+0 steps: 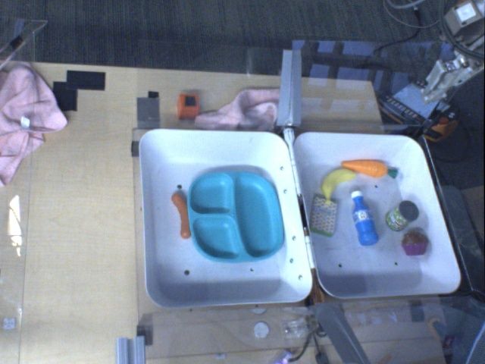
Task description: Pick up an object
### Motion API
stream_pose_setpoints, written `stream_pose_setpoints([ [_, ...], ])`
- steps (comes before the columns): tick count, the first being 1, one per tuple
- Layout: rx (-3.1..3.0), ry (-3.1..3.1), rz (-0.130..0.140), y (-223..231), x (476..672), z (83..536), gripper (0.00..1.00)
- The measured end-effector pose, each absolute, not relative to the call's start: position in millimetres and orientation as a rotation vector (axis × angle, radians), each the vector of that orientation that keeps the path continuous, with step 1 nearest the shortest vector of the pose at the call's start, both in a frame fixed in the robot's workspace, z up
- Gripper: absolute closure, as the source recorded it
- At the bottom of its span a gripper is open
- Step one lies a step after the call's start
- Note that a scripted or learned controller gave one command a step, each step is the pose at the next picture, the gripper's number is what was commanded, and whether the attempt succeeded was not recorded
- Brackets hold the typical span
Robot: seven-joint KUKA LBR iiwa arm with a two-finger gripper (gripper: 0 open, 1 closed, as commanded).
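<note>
The right bin [436, 275] holds an orange carrot [366, 168], a yellow banana [337, 180], a blue bottle [364, 218] lying flat, a green can [400, 215], a small purple item [414, 242] and a speckled green pad [323, 216]. In the left bin [163, 279] a blue divided plate [233, 214] sits in the middle, with a thin orange stick-like piece [181, 214] just left of it. My gripper [443, 74] is a pale grey shape beyond the far right corner of the right bin, high above and apart from every object.
A pink cloth [26, 112] lies on the bench at far left. Another pink cloth [242, 111] and a small orange block [188, 105] sit behind the left bin. A grey upright post [288, 82] stands behind the two bins. Cables lie at top right.
</note>
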State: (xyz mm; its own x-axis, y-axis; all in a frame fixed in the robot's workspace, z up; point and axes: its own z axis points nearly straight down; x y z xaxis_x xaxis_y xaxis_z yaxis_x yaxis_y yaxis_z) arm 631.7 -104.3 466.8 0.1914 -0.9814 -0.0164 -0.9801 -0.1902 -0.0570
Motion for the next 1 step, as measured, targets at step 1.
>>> stream_pose_setpoints([
  [1,-2.976,0.972,-0.019,-162.5,626.9,412.8,1.00],
])
